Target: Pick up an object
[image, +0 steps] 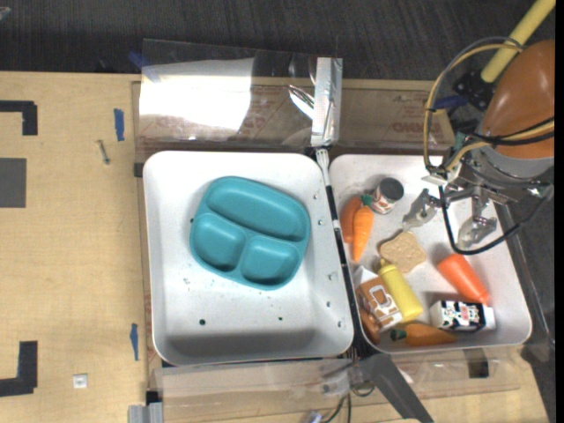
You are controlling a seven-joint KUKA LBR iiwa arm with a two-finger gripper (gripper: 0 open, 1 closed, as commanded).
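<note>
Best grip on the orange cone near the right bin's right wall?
Probably across the middle of the orange cone, coming straight down from above. It lies flat, tapering toward upper left, with bare floor on both long sides. Close the gripper across its width; avoid the thin tip, and the small black-and-white carton beside the wide end.

Toy foods heaped in the right bin: carrots, bread slice, yellow bottle.
</note>
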